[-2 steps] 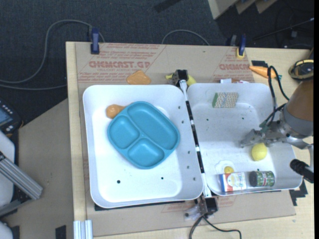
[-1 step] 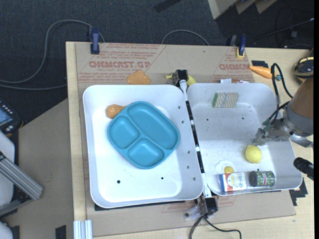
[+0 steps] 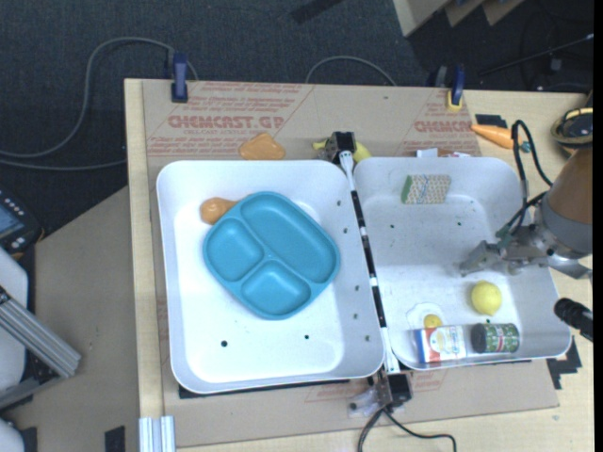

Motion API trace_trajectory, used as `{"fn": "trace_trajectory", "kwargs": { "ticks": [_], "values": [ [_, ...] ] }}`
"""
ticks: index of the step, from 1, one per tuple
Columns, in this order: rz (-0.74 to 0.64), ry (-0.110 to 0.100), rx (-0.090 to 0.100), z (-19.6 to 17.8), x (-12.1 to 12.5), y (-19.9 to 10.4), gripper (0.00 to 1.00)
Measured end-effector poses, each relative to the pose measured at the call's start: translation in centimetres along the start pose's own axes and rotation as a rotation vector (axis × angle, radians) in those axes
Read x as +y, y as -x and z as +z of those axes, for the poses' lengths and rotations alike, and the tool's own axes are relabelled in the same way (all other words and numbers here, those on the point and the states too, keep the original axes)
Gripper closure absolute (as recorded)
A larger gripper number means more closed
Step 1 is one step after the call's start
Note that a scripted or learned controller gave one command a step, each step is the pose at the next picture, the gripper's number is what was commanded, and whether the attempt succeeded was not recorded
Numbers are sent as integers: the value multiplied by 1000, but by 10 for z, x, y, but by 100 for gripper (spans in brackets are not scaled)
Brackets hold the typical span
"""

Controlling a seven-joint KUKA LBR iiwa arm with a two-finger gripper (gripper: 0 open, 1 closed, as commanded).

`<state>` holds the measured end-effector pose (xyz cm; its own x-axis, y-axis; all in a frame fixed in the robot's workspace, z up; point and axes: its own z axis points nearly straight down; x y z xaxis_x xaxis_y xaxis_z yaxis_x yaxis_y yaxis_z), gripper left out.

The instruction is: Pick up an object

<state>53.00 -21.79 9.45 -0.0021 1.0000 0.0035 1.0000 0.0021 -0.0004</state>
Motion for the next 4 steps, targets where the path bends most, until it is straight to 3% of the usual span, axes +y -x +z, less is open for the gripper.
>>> {"fn": "trace_trajectory", "kwargs": {
  "ticks": [1,2,3,4],
  "values": [
    [4,-6,0,11,-54,-15,0],
    [4,3,-4,0,-50,-14,100],
    [-5,4,-4,11,0,-82,100],
    [-5,10,-4,-95,18,-138,100]
  ]
}}
